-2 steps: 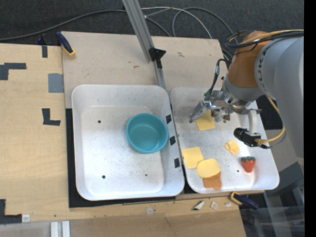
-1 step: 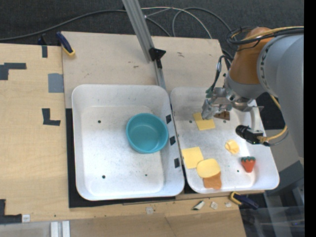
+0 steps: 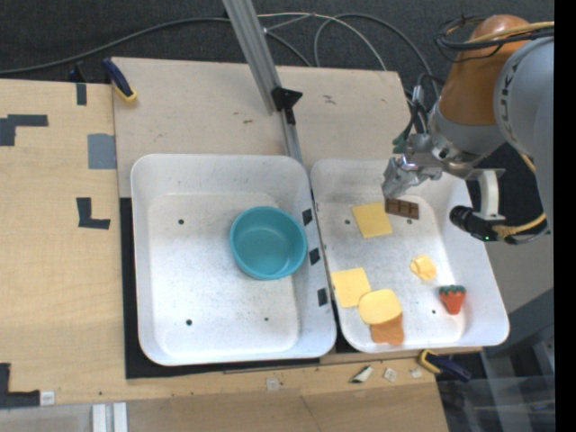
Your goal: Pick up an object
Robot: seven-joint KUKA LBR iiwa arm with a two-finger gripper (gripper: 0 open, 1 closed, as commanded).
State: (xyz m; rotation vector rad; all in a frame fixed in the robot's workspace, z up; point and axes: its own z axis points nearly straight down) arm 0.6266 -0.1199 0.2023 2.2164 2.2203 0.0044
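Noted across the frame centre: two shallow white bins, speckled, rounded at the corners, side by side. Left bin [image 3: 171, 268] larger in view, holding a round teal bowl [image 3: 267, 241], smooth and glossy, opening upward. Right bin [image 3: 477, 331] holding the small items.

Entering from upper right: grey arm [image 3: 504, 79] with orange band, gripper [image 3: 400, 180] lowered over the upper part of the right bin. Finger spread: cannot tell.

Just below the gripper tip: small dark brown rectangular block [image 3: 402, 208], ridged like chocolate, flat, long axis left to right; contact with the gripper not discernible. Touching its left edge: flat pale yellow square [image 3: 372, 220], slightly rotated. Lower left of that bin: second yellow square [image 3: 350, 286]; beside it, rounded yellow piece atop an orange-brown base [image 3: 382, 315]. At right: small crinkled yellow lump [image 3: 423, 266] and a red strawberry-like piece [image 3: 452, 299], green top upward in frame.
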